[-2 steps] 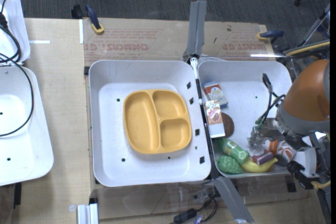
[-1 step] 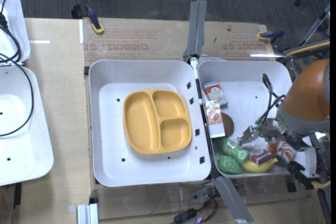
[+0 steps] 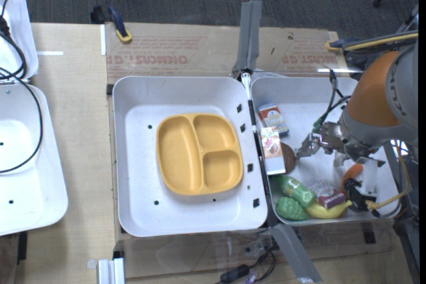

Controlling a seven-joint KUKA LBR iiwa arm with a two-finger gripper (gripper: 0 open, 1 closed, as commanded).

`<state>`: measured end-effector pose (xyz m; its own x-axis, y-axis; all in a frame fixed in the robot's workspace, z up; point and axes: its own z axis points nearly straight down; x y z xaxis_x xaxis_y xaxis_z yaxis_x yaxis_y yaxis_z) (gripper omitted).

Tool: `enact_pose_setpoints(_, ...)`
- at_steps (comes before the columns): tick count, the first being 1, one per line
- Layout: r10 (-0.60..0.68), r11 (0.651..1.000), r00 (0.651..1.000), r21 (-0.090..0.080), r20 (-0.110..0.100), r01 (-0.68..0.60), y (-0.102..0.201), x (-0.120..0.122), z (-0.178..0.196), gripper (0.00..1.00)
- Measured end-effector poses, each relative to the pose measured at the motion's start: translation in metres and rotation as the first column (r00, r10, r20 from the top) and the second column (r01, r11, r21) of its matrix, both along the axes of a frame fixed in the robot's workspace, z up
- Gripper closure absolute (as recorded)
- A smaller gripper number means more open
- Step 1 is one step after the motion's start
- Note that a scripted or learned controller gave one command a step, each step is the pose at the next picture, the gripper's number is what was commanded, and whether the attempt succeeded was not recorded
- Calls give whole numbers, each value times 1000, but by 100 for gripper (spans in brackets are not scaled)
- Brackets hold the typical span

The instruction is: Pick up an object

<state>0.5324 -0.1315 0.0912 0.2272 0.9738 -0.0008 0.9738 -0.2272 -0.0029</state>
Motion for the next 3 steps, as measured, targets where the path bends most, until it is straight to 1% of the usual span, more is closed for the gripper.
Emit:
enact_pose_setpoints(1, 22, 1000, 1000, -2, 1, -22, -55, 92, 0, 0)
enact_pose_setpoints(2, -244, 970, 970, -2, 1, 244, -85, 7, 137, 0)
enact_pose_setpoints(3, -243, 970, 970, 0, -2, 243, -67, -33, 47, 0)
